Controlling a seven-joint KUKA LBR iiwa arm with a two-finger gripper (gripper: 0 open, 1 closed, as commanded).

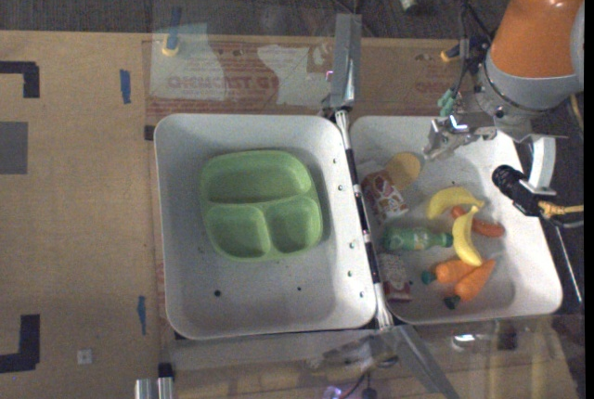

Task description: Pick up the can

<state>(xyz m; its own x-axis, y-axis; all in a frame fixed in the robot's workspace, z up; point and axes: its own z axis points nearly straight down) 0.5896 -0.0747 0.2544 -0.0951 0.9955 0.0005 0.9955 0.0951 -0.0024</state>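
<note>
Camera view, as I log it. Left bin (176, 230): green tray (262, 202), three compartments. Right bin (534, 281): can (384, 195) lying on its side against the left wall, just beside a yellow lemon (405, 168); green bottle (416, 239) below it; two bananas (460, 219); carrots (464, 276) near the front. Gripper (452, 135) hangs over the bin's back edge, apart from the can; I cannot tell its finger state.

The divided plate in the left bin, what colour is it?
Light green all over, seen in the camera view: divided plate in the left bin.
</note>
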